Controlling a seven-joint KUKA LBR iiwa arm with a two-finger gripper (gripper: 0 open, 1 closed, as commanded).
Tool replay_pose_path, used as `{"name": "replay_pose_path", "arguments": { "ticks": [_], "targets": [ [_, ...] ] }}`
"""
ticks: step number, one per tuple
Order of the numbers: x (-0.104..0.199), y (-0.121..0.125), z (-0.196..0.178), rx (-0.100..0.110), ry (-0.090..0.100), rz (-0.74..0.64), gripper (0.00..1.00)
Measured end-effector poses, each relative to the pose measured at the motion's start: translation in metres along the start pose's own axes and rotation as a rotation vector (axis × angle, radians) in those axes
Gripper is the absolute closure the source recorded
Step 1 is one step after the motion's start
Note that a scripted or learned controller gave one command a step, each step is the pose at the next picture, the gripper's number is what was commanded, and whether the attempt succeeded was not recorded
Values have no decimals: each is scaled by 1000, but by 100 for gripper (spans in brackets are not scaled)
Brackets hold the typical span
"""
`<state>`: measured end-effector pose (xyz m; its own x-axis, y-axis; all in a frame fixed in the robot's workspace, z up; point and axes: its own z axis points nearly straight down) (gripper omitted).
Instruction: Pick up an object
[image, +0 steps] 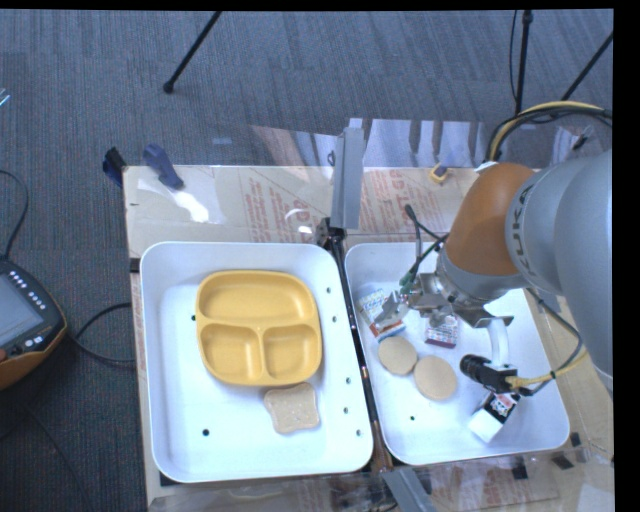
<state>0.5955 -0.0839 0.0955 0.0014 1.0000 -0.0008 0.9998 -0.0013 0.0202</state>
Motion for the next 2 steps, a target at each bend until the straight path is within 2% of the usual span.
{"name": "replay_pose_path", "arguments": {
  "ticks": [1, 2],
  "targets": [
    [0, 2, 0, 5, 1, 1, 0],
    [0, 0, 0, 0, 1, 5, 0]
  ]
}}
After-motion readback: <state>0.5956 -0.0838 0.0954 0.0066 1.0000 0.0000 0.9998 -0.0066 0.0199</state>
